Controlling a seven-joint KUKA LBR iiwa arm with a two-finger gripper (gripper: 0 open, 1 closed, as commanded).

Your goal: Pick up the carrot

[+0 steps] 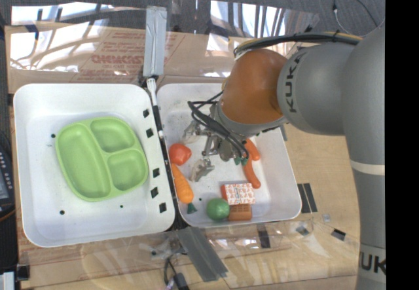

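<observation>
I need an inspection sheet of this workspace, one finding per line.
Surface: two white bins; left bin holds a green tray.
Job's things: carrot lies in the right bin, near its left wall.
Clutter: tomato, lime, red box, sausage.
Grippers: gripper low over the right bin, beside the carrot, holding nothing seen.
Cables: black cables at the wrist.
Surroundings: cardboard, tape.

Green divided tray [101, 158] in left bin [26, 151]; tomato [180, 153], green ball [218, 209], patterned box [237, 194] in right bin [291, 190].
</observation>
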